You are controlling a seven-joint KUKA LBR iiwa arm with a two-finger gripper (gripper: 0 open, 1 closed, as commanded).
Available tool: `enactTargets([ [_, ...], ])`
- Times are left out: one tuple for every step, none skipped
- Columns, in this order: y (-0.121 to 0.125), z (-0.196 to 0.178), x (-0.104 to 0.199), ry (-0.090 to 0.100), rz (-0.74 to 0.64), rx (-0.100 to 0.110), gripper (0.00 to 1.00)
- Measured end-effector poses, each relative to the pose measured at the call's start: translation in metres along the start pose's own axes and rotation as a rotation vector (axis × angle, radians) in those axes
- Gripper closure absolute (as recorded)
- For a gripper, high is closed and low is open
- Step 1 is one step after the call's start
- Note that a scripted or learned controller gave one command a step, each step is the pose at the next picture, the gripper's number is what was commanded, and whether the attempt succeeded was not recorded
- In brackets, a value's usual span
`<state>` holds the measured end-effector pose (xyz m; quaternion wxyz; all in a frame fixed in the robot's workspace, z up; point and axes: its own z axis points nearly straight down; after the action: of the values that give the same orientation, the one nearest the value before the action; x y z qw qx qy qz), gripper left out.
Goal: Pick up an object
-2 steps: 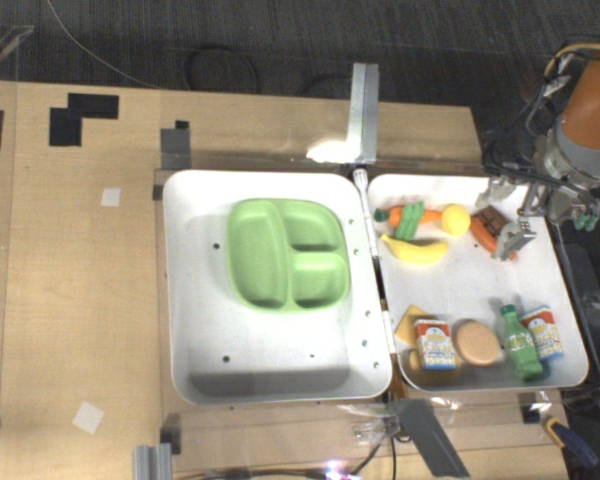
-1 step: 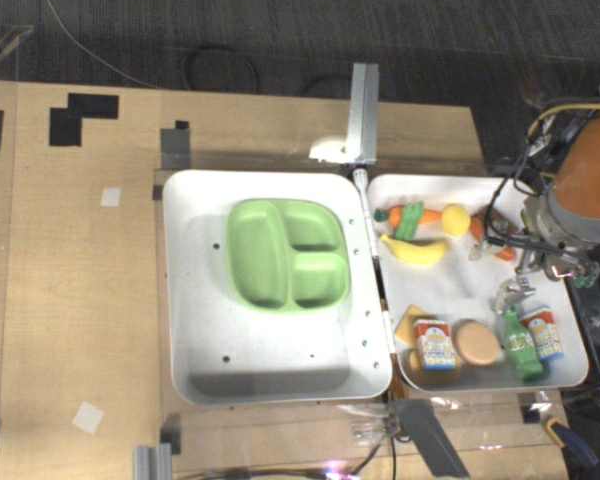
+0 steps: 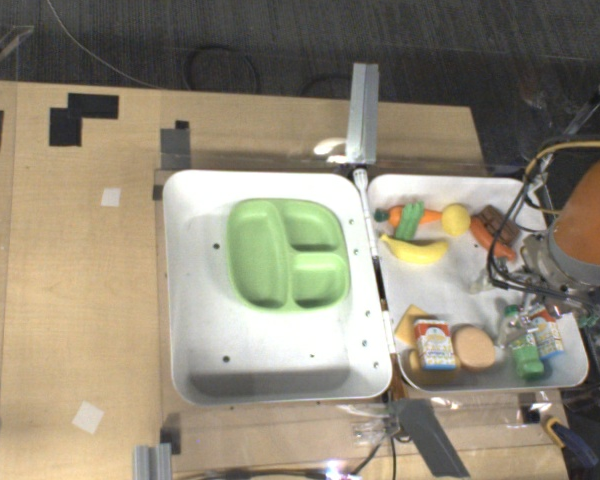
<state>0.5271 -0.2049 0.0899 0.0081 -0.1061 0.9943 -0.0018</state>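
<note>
The right white bin (image 3: 435, 286) holds several toy foods. At its back lie a carrot with a green top (image 3: 410, 216), a yellow lemon (image 3: 456, 219), a banana (image 3: 415, 251) and a brown piece (image 3: 485, 230). Along the front sit a cheese wedge (image 3: 411, 322), a small orange juice box (image 3: 435, 345) and a round tan bun (image 3: 474, 348). In the front right corner are a green bottle (image 3: 528, 360) and a small carton (image 3: 548, 339). My gripper (image 3: 525, 318) hangs low over that corner, just above the bottle and carton. Nothing is visibly held.
The left white bin (image 3: 195, 268) holds a green divided plate (image 3: 285, 253). A metal post (image 3: 363, 113) stands behind the wall between the two bins. The arm's orange band (image 3: 590, 218) and cables (image 3: 535, 193) overhang the right bin's right edge.
</note>
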Motion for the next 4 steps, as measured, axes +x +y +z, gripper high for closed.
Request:
enactTargets([
  [0.047,-0.001,-0.001,-0.003,-0.062,0.002,0.0],
  [0.102,-0.002,0.004,-0.007,-0.271,0.004,0.0],
  [0.091,-0.002,0.005,-0.006,-0.333,0.0,0.0],
  [0.085,-0.002,0.0,-0.009,-0.767,0.006,0.0],
])
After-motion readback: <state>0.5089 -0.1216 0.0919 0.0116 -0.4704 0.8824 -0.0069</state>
